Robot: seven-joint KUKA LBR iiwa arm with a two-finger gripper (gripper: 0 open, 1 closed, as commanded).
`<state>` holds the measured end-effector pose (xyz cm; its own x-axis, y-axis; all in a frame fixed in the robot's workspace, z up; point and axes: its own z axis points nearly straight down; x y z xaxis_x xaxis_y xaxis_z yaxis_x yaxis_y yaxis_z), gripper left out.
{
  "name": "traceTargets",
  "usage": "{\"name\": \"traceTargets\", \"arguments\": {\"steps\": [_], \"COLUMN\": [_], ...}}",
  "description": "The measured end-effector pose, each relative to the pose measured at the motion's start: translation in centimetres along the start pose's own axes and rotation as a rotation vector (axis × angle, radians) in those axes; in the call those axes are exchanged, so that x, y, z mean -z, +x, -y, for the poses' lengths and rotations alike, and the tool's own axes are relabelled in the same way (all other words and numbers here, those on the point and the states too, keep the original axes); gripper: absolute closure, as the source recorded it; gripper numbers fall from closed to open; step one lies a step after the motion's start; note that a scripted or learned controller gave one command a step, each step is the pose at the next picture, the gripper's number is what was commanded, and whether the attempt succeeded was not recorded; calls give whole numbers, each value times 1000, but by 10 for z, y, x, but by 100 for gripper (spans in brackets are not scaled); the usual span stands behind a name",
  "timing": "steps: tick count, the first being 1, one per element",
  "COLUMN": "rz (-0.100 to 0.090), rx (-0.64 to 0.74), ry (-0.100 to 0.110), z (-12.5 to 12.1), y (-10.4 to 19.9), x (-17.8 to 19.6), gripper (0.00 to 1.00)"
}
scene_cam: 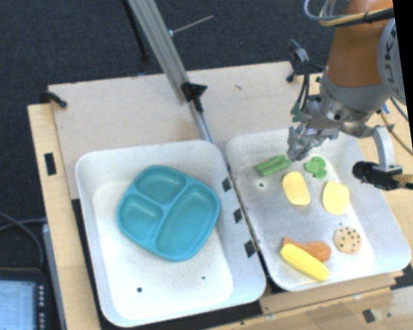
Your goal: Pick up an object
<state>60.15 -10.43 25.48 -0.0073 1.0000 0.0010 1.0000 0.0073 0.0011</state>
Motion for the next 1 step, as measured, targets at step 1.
{"name": "traceTargets", "arguments": {"steps": [1], "rz": [0], "rx": [-1], "ry": [1], "z": [2], "y": [50], "x": [-12], "gripper": [100]}}
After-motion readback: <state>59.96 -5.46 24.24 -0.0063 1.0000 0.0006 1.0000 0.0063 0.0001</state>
